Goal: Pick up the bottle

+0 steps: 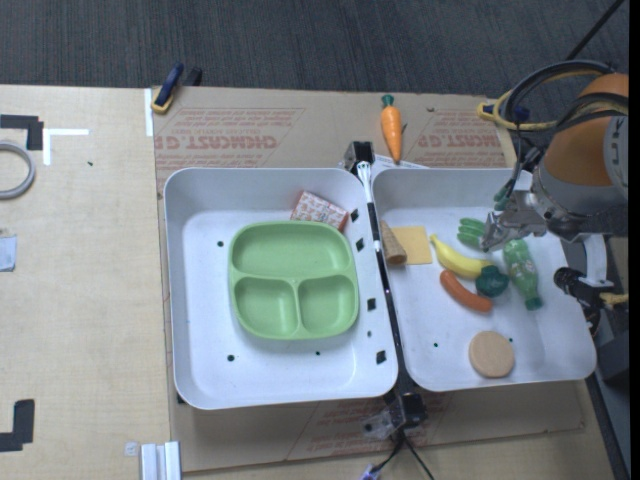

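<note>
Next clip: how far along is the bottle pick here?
Done: the arm has reached the right bin, and the claw sits low by the green bottle's upper end. In hand: nothing visibly; the bottle lies on the bin floor beside the banana, so this looks like the approach or grasp attempt. Left: closing on the bottle and lifting it out.

Red lettering, upside down, is seen on the cardboard sheet (240,128) under the bins and seems to be read as "CHEMCAST GP", while the rest cannot be made out.
</note>
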You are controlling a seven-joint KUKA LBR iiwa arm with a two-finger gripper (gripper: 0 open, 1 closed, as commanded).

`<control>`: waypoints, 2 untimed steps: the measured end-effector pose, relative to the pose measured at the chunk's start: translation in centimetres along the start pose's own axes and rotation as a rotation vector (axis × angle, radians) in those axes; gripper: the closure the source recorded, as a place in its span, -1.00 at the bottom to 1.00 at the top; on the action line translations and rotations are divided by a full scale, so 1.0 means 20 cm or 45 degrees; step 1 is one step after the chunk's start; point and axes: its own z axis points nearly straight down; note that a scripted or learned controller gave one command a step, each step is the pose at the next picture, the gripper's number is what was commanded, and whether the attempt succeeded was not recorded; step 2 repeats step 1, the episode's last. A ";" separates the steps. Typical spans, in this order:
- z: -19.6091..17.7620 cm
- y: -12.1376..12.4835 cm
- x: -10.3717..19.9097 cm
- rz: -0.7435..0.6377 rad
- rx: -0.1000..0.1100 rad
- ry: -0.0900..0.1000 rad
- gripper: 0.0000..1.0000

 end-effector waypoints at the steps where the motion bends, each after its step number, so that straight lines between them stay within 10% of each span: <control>1: -0.34 -0.36 0.03 -0.224 0.007 0.000 1.00; 2: -0.34 -0.36 0.03 -0.224 0.007 0.000 1.00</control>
